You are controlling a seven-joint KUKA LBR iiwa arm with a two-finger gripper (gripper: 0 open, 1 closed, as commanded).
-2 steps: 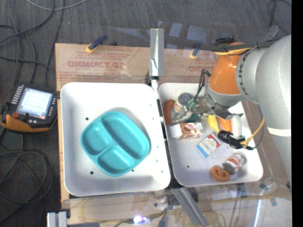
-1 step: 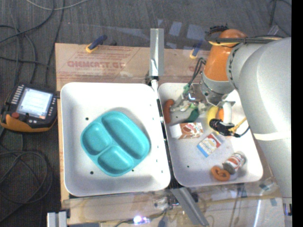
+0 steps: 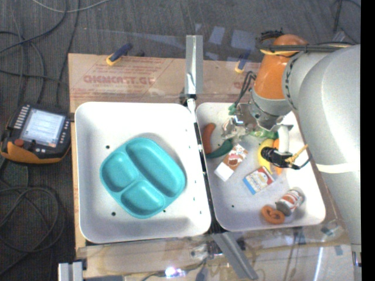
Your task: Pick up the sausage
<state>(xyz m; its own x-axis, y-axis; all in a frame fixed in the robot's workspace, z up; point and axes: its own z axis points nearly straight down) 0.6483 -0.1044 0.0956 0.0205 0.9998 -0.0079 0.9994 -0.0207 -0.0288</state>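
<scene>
Sausage lies along left wall of right bin, near top. Gripper hovers just right of it; fingers' opening cannot be told, nothing seen held. Best approach: shift left, straddle sausage crosswise, avoid green item.

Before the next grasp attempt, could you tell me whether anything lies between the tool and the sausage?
Nothing visible does. The sausage lies by the right bin's left wall, and the tool hangs just right of it, over bare floor.
</scene>
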